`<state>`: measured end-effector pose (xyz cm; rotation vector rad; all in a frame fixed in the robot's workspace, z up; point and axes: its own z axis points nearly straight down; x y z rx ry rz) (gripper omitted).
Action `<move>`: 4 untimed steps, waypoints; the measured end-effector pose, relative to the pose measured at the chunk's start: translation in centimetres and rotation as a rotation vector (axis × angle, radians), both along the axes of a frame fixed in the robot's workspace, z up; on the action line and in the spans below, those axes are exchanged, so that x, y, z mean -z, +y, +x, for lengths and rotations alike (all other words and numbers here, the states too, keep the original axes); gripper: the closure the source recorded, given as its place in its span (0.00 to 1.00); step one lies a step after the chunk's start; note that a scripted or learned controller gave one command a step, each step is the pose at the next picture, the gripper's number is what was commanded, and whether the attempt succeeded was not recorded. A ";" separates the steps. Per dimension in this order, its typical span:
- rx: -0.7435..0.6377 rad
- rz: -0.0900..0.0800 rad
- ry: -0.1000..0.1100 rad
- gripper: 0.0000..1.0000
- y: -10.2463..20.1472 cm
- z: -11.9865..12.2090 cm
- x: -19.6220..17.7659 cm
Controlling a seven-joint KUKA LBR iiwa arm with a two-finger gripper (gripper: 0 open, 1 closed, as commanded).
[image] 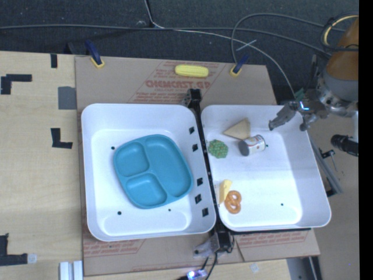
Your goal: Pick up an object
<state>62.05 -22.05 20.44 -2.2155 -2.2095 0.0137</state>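
Camera view: cardboard sheet point(169, 80) covers the wooden table point(35, 156) under both bins; fingers point(278, 120) spread, grasping nothing.

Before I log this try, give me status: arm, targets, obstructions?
Gripper over right bin's upper right rim, jaws open, nothing between them. Can, wedge, broccoli, pretzel lie in the bin. Nothing blocking.

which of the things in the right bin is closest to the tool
The small can, lying on its side just below the tan wedge. The broccoli and pretzel sit farther left of the tool.
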 end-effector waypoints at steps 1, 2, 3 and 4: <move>-0.004 -0.003 -0.014 0.00 0.1 0.3 -0.9; -0.005 -0.003 -0.010 0.00 0.6 0.7 3.7; -0.001 -0.003 -0.023 0.00 -0.2 0.7 8.9; -0.005 -0.003 -0.016 0.00 0.0 0.6 10.1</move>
